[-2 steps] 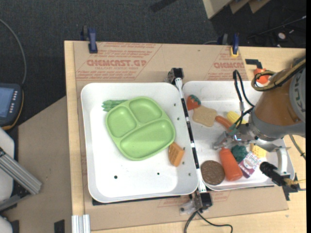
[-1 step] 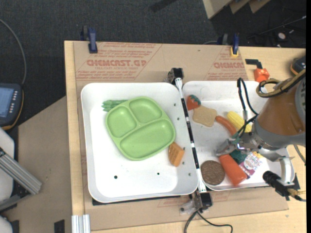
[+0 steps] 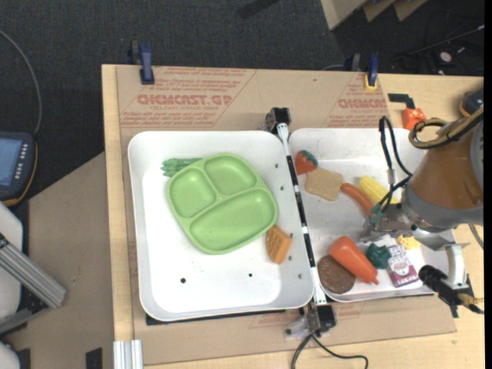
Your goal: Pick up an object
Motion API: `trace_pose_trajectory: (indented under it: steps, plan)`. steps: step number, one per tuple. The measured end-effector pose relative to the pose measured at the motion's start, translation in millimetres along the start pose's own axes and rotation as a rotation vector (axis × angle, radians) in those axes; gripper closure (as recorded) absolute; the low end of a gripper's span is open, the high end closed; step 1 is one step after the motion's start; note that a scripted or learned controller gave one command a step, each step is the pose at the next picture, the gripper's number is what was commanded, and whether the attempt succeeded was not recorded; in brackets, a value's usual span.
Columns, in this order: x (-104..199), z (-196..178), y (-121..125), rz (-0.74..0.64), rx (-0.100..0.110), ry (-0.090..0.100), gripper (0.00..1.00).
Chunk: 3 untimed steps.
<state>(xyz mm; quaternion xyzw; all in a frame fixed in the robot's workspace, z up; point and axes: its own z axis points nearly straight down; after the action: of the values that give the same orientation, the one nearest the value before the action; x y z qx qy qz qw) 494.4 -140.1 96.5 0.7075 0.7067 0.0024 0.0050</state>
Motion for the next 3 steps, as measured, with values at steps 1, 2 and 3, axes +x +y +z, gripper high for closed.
trace_pose_trajectory:
  steps: [1,2,3]
  plan:
    - [2,-94,-13,-0.002,0.002,0.001,1.00]
    - [2,-88,-14,-0.001,0.009,0.003,0.00]
    - [33,17,-16,-0.003,0.013,0.005,0.00]
